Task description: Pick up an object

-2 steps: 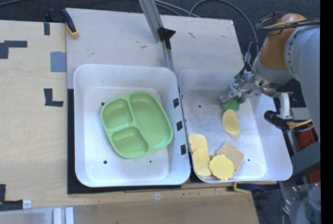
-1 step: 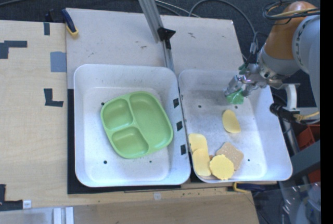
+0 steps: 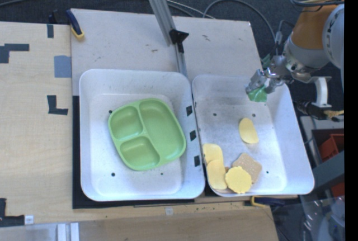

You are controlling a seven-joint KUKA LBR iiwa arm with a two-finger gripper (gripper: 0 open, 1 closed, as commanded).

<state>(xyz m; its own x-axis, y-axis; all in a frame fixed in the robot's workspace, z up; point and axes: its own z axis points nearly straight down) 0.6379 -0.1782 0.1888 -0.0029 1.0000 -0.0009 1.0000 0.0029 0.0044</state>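
The grey arm with its orange band (image 3: 316,24) reaches in from three o'clock, and its two-finger gripper (image 3: 258,90) hangs over the upper right part of the right shallow white plastic bin (image 3: 291,122), toward one o'clock of that bin. A small green object (image 3: 258,94) sits right at the gripper's tip; whether it is pinched between the fingers or simply lies beneath them cannot be told, and how far the gripper is open cannot be told either.

Below the gripper, toward six o'clock, a pale yellow oval piece (image 3: 248,130) lies alone on the bin floor. Further toward seven o'clock, a cluster rests at the bin's lower edge: two pale yellow rounded slices (image 3: 214,162) touching each other, a tan square cracker-like piece (image 3: 249,165), and a bright yellow scalloped disc (image 3: 239,180) overlapping the cracker.

The left shallow white plastic bin (image 3: 92,122) holds a light green three-compartment plastic tray (image 3: 146,133), lying flat near its centre
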